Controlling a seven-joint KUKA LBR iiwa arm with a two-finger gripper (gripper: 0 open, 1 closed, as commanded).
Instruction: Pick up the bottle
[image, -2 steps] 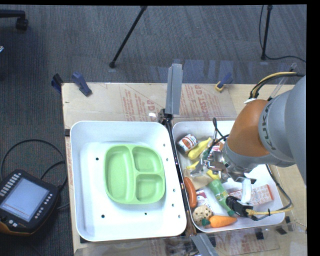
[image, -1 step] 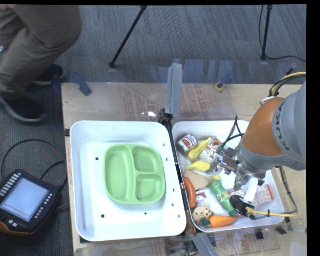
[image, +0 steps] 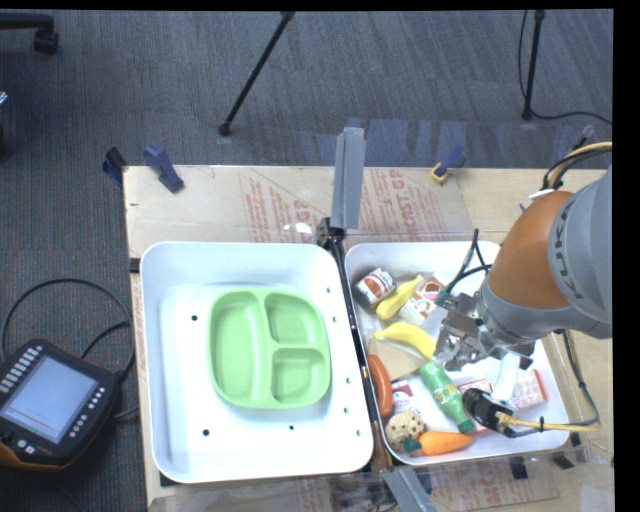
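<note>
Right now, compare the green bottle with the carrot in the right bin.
The green bottle is green and lies diagonally; the carrot is orange and lies nearly level along the bin's near wall. The bottle sits just below the hand; the carrot lies farther from it. Both lie flat in the right bin.

To my left sits a white bin (image: 160, 300) with a green divided plate (image: 270, 349) lying flat in its middle, and beside it, across a dark divider, the second white bin (image: 553, 405) is crowded with play food. There I see a small can (image: 376, 284) near the far left corner, two bananas (image: 407, 337) just beside it, a sausage (image: 381, 385) along the left wall, and a cookie (image: 404, 428) touching a carrot (image: 445, 442) at the near edge. Off the bench, a teach pendant (image: 48, 403) lies on the grey carpet, and blue clamps (image: 162, 166) grip the board's far edge.
</note>
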